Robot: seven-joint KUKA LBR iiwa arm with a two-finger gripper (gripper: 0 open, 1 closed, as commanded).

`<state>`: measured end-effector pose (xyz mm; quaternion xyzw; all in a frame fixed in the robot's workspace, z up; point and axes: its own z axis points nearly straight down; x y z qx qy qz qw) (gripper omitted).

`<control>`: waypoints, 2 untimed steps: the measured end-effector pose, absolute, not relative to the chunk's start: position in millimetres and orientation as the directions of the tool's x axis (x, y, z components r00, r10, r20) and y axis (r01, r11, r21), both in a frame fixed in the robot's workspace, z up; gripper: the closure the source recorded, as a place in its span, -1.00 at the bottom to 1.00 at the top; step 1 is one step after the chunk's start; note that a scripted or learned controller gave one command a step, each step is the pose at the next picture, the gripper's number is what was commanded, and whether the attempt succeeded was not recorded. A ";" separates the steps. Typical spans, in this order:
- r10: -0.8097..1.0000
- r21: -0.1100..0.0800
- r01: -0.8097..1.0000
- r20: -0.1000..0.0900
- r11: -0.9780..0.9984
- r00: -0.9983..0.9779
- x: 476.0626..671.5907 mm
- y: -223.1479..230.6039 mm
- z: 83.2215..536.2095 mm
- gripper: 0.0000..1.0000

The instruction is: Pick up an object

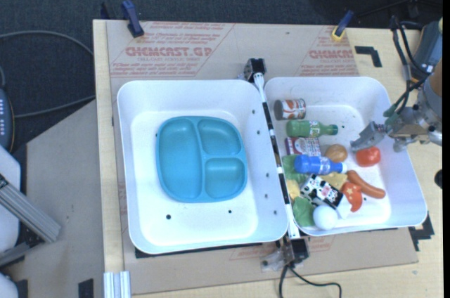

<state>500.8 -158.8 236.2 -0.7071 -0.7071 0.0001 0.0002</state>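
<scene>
Gripper (pixel 367 138) hovers just above red tomato (pixel 368 157).

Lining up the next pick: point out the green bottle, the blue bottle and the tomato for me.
green bottle (pixel 310 128): camera view, middle of its body.
blue bottle (pixel 313 164): camera view, middle of its body.
tomato (pixel 368 157): camera view, centre of its red top side.

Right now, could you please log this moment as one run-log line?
gripper: over right bin, above red tomato | grasp: not confirmed | blue plate: left bin
</scene>
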 end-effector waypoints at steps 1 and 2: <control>1.000 -0.001 1.000 0.000 0.000 0.000 561.6 -185.9 86.9 -1.00; 1.000 0.002 1.000 -0.001 -0.001 0.001 562.6 -186.1 97.6 1.00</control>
